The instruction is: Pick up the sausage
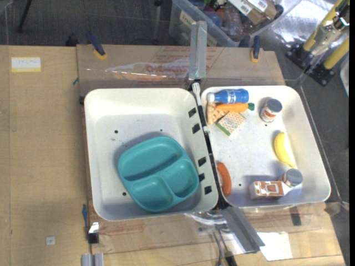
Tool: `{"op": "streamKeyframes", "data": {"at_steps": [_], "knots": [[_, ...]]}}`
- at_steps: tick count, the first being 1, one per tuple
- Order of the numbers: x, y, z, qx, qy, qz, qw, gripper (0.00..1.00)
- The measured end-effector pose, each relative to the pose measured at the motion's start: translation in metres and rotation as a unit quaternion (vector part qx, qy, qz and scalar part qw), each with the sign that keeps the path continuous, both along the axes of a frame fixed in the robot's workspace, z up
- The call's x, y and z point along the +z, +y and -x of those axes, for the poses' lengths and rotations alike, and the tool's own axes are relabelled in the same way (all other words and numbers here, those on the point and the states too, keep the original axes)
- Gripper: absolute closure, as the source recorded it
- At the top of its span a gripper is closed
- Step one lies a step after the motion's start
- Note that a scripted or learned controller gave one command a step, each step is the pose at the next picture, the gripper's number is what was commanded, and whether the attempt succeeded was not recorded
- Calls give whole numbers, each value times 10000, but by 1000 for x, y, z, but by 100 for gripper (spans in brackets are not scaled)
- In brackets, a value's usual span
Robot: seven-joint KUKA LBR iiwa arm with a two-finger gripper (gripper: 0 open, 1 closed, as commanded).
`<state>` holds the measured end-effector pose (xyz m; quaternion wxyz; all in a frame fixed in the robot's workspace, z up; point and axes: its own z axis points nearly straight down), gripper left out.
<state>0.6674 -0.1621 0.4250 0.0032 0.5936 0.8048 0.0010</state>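
Pincer state: can't tell from here. Sausage (224, 178) lies in the right bin (310, 127), tight along its left wall near the front-left corner, lengthwise to that wall. I see open floor on its right side. Carton (269, 189) sits near the front edge, apart from it. Banana (283, 149) is by the right wall. Teal tray (158, 173) is in the left bin (100, 148).

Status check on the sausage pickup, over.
Sausage lies untouched against right bin's left wall. Small carton sits nearby, apart from it.
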Motion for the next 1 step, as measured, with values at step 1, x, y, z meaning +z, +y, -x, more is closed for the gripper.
{"op": "streamKeyframes", "data": {"at_steps": [1], "knots": [[-12,2,6,5,21,-4,10000,100]]}}
